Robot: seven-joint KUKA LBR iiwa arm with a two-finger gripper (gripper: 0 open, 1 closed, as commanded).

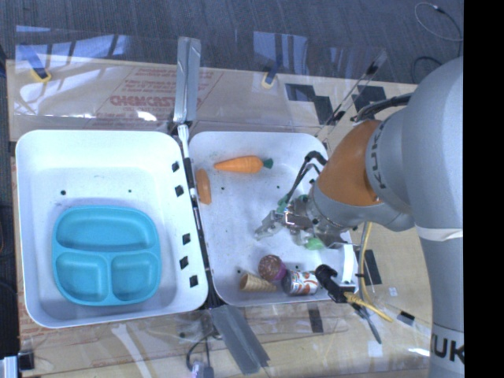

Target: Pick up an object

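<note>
Camera view shows you the gripper [272, 225] low inside the right bin [236, 286], jaws spread and holding nothing. Near it lie an ice-cream cone [261, 278] and a can [302, 283]; a carrot [240, 164] sits farther off. Nothing is picked yet.

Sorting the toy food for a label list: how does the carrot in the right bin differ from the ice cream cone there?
The carrot is plain orange with a green tip; the ice cream cone is tan with a dark brown scoop. The carrot lies near the bin's far wall, apart from other items; the ice cream cone lies by the near wall, next to a small can. Both lie flat in the right bin.
</note>
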